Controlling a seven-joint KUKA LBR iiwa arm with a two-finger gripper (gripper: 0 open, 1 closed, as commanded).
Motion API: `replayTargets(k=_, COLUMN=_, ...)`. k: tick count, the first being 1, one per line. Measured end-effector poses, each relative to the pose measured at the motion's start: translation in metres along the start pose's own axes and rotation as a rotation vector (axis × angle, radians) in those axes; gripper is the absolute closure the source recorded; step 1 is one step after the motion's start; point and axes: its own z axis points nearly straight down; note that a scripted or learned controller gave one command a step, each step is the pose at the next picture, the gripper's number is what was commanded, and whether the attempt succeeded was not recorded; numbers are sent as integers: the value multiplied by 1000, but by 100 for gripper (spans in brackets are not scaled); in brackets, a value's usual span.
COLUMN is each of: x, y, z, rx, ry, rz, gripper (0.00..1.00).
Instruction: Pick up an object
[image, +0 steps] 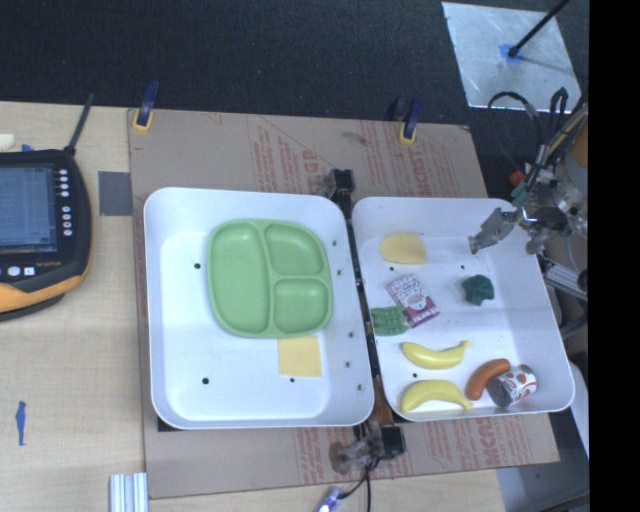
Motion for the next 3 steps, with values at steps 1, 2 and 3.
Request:
replayTargets(k=1, x=-28, y=21, z=93, rx=5, ry=1, rz=0, gripper=0)
replayTargets(k=2, x=-27, y=-2, z=136, rx=4, ry=1, rz=-1, gripper=0)
replayTargets(k=3, x=-28, y=-1, z=125, rx=4, ry=0, rz=-3, gripper=100)
